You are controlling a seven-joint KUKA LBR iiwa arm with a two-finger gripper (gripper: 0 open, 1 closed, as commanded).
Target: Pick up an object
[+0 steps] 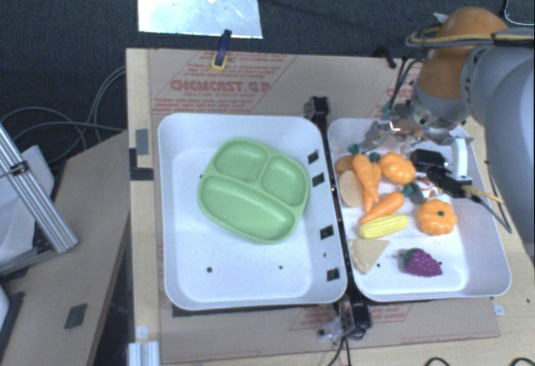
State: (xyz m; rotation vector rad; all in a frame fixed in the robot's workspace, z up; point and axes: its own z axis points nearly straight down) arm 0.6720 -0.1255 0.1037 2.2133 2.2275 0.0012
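Cardboard bench top (242, 80), dark carpet (67, 13)

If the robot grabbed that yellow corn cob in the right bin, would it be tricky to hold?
Probably a bit. The corn cob looks like smooth, rounded toy plastic, so it may slip or roll. It seems light and stiff. It lies against a carrot, which might shift too.

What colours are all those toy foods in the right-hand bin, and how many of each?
Orange: 5, two carrots, three round pieces
Yellow: 1, corn
Purple: 1, grapes
Beige: 2, oval piece, wedge
Total: 9
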